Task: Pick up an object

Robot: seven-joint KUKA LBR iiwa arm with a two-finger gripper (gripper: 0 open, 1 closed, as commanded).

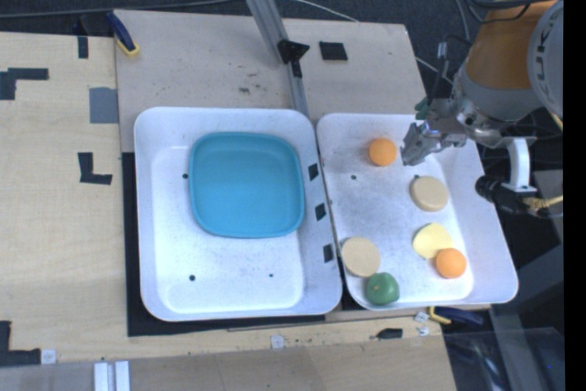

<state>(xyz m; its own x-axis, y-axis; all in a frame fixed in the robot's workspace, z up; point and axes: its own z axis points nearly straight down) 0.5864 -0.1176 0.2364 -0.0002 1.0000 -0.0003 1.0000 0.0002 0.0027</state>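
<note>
My gripper (414, 151) hangs over the far part of the right bin (366, 197), just right of an orange ball (383, 151). Nothing shows between its fingers. Just below it lies a tan round disc (428, 193). Toward the near side of that bin lie a pale yellow piece (430, 240), a second orange ball (450, 264), another tan disc (360, 255) and a green ball (382, 288).
A blue square plate (245, 183) lies in the left bin (165, 270). A slanted metal post (265, 5) rises behind the bins. Cables trail at the back right. Tape marks dot the wooden bench on the left.
</note>
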